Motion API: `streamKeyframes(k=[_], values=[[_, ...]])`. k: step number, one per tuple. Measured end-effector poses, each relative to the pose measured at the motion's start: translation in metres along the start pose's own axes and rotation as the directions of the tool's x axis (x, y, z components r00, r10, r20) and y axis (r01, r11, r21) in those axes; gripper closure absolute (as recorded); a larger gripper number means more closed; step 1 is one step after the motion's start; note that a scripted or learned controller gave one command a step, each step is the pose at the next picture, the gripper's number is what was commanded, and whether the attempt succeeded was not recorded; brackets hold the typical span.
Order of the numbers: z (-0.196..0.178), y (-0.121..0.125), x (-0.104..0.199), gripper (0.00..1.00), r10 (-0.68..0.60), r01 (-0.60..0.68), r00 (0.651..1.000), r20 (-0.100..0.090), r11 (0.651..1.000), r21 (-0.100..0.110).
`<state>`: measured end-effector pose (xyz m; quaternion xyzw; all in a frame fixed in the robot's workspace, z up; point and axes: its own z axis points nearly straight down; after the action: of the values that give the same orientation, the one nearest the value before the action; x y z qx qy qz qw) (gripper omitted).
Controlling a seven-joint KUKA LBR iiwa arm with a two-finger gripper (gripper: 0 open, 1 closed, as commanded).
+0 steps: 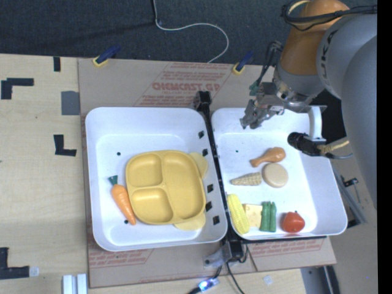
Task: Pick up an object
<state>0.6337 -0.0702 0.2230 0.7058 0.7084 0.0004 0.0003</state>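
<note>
Pincer [252, 120] hangs over the far left corner of the right bin [327, 225], nothing between its fingers — whether they're spread or pressed together, can't tell at this angle. Candidate things all lie nearer the camera: drumstick [269, 157], round bun [275, 176], cone [246, 179], corn [237, 213], cheese [252, 214], green veg [268, 217], tomato [293, 222].

Risks, as I judge them: bun touches the cone and sits just beside the drumstick, so a descent there could nudge neighbours or pinch two. Corn, cheese and green veg are packed together — same problem. Corn hugs the bin wall. Tomato may roll.

Left bin [98, 124]: yellow tray [165, 185], carrot [123, 202] beside it. Cable [190, 26] behind the desk [37, 164].
</note>
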Motion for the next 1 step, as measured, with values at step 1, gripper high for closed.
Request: streamKeyframes(k=[1], values=[[-0.0066,0.0140,-0.0098,1.00,0.002,-0.002,1.000,0.001,1.000,0.001]])
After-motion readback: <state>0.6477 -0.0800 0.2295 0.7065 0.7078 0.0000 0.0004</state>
